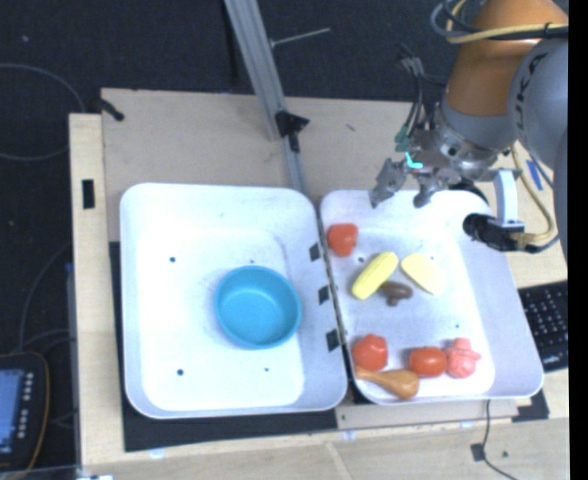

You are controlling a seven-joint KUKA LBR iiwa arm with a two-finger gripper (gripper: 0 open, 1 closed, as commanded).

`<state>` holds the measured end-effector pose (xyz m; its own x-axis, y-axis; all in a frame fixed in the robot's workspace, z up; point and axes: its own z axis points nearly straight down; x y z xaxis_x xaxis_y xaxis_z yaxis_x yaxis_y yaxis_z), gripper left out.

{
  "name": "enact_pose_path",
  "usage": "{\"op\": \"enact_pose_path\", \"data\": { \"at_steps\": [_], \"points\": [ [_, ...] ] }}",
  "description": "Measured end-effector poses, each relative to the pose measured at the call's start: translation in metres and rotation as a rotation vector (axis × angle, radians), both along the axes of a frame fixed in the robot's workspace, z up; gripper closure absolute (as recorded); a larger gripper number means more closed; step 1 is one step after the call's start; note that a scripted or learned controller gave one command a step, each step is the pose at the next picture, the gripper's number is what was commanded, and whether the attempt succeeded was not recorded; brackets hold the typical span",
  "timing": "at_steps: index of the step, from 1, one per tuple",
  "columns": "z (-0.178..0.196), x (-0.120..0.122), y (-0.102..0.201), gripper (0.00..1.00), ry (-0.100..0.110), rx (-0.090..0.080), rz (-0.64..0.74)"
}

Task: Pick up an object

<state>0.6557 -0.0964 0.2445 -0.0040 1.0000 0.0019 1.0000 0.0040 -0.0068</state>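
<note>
The pincer [402,190] hangs over the far edge of the right bin [494,298] with its two fingers spread apart and nothing between them. Below it in that bin lie a small red tomato [342,237], a yellow corn cob [374,274] touching a little brown piece [398,293], and a pale yellow wedge [423,273]; along the near edge sit a red pepper [371,352], an orange drumstick [392,380], a second tomato [427,361] and a pink piece [462,358]. The left bin [174,228] on the counter [194,138] holds a blue bowl [258,306].
</note>
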Motion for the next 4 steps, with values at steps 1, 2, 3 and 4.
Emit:
{"op": "enact_pose_path", "data": {
  "at_steps": [1,2,3,4],
  "points": [
    [0.005,0.002,0.0,0.0,-0.008,0.0,0.001],
    [-0.057,0.006,-0.007,0.0,0.0,-0.006,-0.007],
    [-0.113,0.008,-0.012,0.0,-0.015,-0.005,-0.007],
    [-0.114,0.017,-0.015,0.0,-0.055,-0.015,-0.007]
  ]
}}
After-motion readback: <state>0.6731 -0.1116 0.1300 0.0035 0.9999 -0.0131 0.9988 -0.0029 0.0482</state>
